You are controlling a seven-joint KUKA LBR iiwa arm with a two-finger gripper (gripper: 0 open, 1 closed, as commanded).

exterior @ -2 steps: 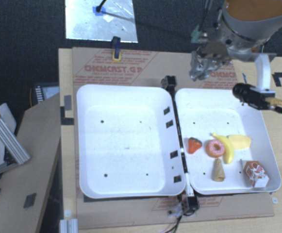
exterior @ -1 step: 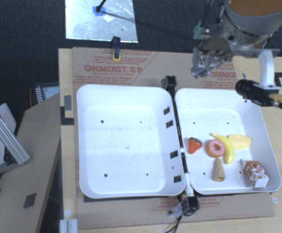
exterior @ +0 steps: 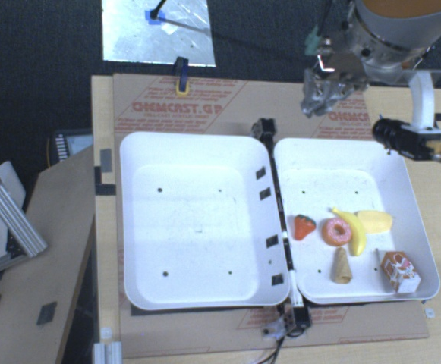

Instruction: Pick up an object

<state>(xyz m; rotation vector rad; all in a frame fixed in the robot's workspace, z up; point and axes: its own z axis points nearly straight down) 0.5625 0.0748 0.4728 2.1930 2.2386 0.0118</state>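
Toys (exterior: 349, 233) well below hand (exterior: 320, 105)

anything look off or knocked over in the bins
Nothing stands out. The strawberry, donut, banana, lemon, cone and small box lie loose in the right bin, none spilled.

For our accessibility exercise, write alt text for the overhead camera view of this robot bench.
A grey robot arm's gripper hangs above the far edge of the right white bin, which holds a strawberry, doughnut, banana, lemon, ice-cream cone and small patterned box. The left white bin sits alongside.
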